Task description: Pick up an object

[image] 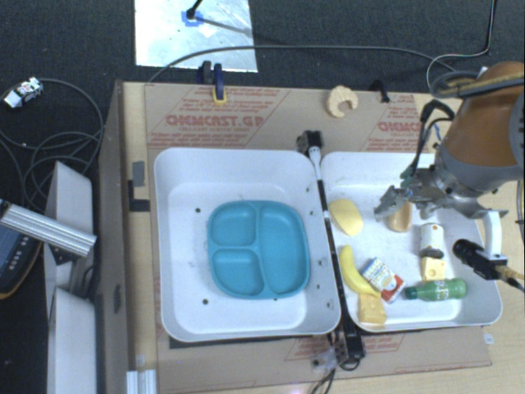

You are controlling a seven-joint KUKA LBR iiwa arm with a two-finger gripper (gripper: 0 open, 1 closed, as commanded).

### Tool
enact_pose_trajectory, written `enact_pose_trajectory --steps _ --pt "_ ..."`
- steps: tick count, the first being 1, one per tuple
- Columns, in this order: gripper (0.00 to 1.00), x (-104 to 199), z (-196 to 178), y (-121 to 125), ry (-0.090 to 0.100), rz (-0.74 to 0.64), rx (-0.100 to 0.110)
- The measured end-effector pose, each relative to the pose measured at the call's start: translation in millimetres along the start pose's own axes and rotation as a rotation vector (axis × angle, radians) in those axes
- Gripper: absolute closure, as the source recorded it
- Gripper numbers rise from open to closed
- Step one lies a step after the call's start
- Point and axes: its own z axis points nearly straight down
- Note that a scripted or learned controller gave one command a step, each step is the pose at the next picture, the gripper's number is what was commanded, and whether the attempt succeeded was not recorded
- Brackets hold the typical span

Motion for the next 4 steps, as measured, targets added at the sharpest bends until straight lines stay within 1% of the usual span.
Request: enact_pose_trajectory --steps 1,2,3,4 --pt "0.00 -51 9 62 -0.002 0.002 -0.001" --pt "0.00 -61 122 58 -0.001 0.002 -0.001" --pt "1.00 -61 111 59 -0.002 0.000 -0.004" --pt "1.00 0 65 79 0.000 -0.002 -0.003"
